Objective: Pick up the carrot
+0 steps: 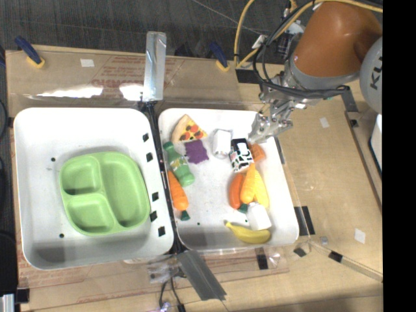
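Observation:
An orange carrot (177, 191) with a green end lies along the left wall of the right bin (279, 174), just below a green bottle (179, 166). A second orange piece (235, 190), much like a carrot, lies mid-bin beside a yellow vegetable (255, 186). The gripper (264, 129) hangs over the bin's upper right corner, above a small orange piece (258, 152) and next to a black-and-white toy (241, 156). It is well to the right of the left carrot, with nothing visibly held.
The right bin also holds a pizza slice (188, 130), a purple piece (195, 151), a white cup (221, 140), a banana (248, 233) and a white item (259, 216). In the left bin (32, 174) sits a green divided plate (104, 192).

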Tool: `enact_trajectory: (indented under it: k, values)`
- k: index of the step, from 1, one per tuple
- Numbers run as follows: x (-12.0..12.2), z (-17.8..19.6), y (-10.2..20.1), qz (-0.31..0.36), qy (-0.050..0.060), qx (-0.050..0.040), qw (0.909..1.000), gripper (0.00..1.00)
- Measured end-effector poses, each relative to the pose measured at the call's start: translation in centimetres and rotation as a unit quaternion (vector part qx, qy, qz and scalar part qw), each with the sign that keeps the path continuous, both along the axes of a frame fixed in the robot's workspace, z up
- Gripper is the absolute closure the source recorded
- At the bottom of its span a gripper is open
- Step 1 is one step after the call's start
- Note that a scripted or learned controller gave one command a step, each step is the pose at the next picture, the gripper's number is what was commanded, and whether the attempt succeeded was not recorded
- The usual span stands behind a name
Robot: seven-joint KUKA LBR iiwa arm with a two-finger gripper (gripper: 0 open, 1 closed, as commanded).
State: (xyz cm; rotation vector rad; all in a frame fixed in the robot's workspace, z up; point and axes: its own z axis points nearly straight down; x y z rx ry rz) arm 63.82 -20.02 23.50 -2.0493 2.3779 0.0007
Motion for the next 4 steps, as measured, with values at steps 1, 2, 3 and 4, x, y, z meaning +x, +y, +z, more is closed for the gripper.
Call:
enact_trajectory:
  k: [1, 2, 3, 4]
  values:
    - [1.4, -1.8, 10.1, 0.084, 0.002, 0.0007, 0.9965, 1.0]
    - [1.9, 1.2, 18.5, 0.132, -0.001, 0.0004, 0.9912, 1.0]
    - [1.0, 2.0, 7.5, 0.183, 0.0, -0.0015, 0.9831, 1.0]
    - [1.8, 1.7, 17.1, 0.208, 0.002, 0.0009, 0.9782, 1.0]
